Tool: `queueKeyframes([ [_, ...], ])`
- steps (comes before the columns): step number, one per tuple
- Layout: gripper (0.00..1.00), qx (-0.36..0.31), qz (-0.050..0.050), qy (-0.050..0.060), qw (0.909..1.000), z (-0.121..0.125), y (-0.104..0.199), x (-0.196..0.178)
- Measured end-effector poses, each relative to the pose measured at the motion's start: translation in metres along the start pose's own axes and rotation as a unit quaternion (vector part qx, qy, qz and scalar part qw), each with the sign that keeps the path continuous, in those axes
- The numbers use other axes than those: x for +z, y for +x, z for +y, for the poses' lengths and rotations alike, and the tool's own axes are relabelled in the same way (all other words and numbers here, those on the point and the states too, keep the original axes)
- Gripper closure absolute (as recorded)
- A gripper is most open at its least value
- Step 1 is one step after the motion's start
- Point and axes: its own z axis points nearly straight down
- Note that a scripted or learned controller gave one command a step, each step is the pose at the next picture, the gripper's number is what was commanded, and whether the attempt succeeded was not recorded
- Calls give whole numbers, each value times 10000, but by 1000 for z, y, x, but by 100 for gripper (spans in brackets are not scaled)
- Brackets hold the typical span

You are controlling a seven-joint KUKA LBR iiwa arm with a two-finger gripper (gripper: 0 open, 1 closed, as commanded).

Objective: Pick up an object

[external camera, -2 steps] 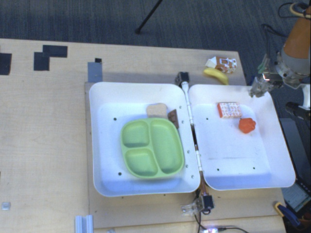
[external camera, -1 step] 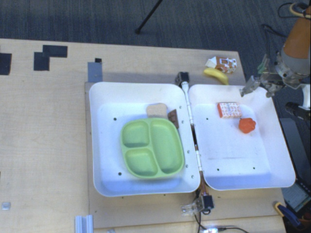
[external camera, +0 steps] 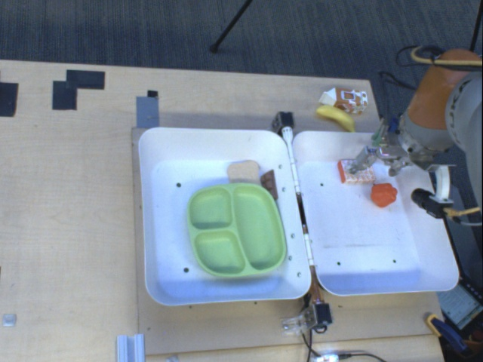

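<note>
My gripper [external camera: 377,163] hangs over the far right part of the right bin [external camera: 362,266], on the grey arm with its orange band. Its fingers stand open with nothing between them. A small red and white box [external camera: 355,173] lies on the bin floor just left of the gripper, close under one fingertip. An orange-red lump [external camera: 383,195] sits a little in front of the gripper, apart from it.
The left bin [external camera: 162,225] holds a green divided plate [external camera: 236,228], with a beige piece [external camera: 243,170] and a small brown item [external camera: 269,179] behind it. A banana [external camera: 334,115] and a small packet [external camera: 352,98] lie on the bench beyond the right bin.
</note>
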Motion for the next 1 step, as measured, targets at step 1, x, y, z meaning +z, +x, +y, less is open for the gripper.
queueKeyframes([
  [1,0,13,14,55,10000,-52,34,5],
])
